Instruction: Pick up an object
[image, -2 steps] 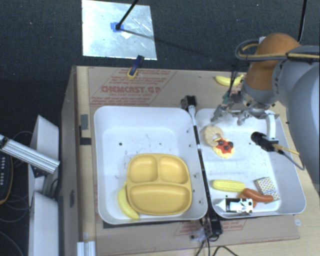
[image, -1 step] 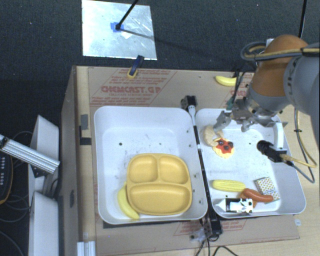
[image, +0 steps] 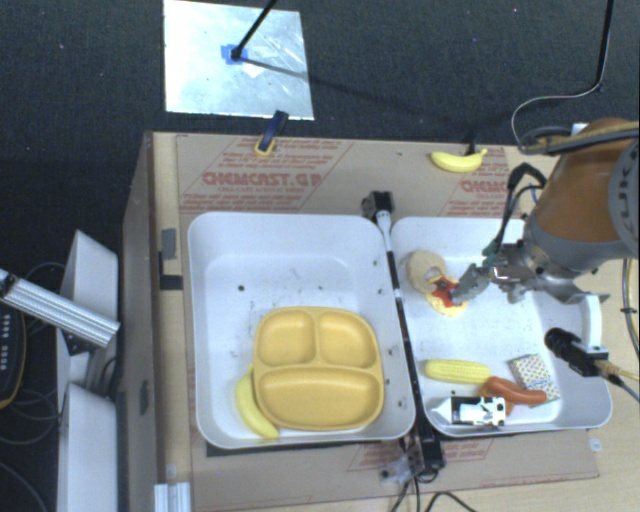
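My gripper (image: 466, 286) reaches in from the right and hangs low over the upper left of the right bin (image: 560, 300). Its tip is right at a small red and yellow toy (image: 445, 297) lying on the bin floor, and partly covers it. A tan rounded piece (image: 423, 267) sits just left of the toy, against the bin's left wall. Near the front of the same bin lie a yellow corn cob (image: 456, 371), an orange carrot (image: 516, 392), a small patterned block (image: 533, 371) and a black and white item (image: 476, 410).
In the left bin (image: 230, 250), a yellow divided plate (image: 318, 368) lies at the front with a banana (image: 252, 408) along its left edge. Another banana (image: 457, 159) lies on the bench behind the right bin. The divider between the bins runs just left of the tan piece.
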